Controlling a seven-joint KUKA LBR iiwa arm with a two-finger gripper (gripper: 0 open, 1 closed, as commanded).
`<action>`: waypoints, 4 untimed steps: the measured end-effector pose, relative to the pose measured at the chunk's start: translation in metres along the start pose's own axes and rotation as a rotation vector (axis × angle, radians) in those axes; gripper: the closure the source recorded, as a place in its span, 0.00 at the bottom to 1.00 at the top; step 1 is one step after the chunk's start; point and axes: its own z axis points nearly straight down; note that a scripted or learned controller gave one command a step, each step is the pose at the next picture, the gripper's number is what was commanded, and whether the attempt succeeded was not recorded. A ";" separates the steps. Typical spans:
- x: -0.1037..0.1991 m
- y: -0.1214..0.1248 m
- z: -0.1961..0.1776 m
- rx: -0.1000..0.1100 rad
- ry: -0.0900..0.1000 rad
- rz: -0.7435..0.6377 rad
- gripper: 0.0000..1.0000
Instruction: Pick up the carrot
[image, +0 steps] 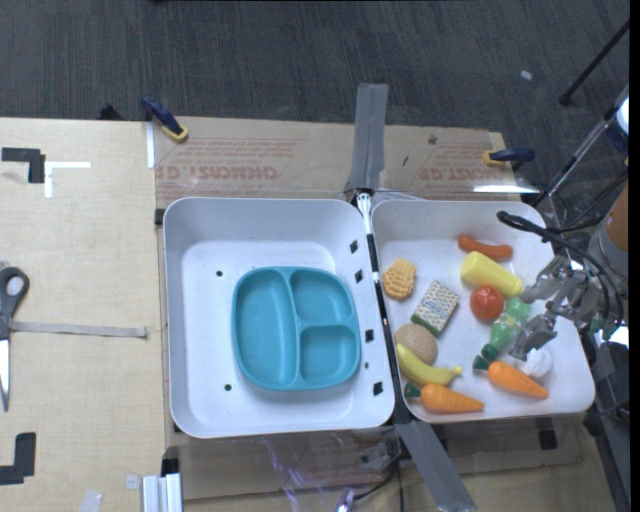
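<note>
While the arm (610, 235) leans in over the right bin (440, 225), its gripper (538, 325) hangs low near that bin's right wall, fingers spread, nothing between them. Left of the right bin, touching it wall to wall, sits the left bin (190, 330) with a teal tray (297, 328) lying flat in its middle. Inside the right bin, a yellow bottle (490, 272) lies toward the far side, a sausage (485, 246) beyond it by the far wall. A banana (425, 365) rests near the left wall, a bread roll (415, 342) touching it, a corn cob (399, 279) further back. One carrot (452, 400) lies along the bin's near wall; a second carrot (517, 379) lies just under the gripper. A green bottle (502, 332) lies beside the fingers, a tomato (487, 302) behind it, a cracker (436, 306) near the middle.
</note>
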 end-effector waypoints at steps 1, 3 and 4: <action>-0.017 -0.022 0.119 -0.005 -0.019 0.064 0.00; 0.006 0.018 0.142 -0.002 -0.010 -0.543 0.00; -0.014 0.045 0.145 -0.002 0.001 -0.340 0.00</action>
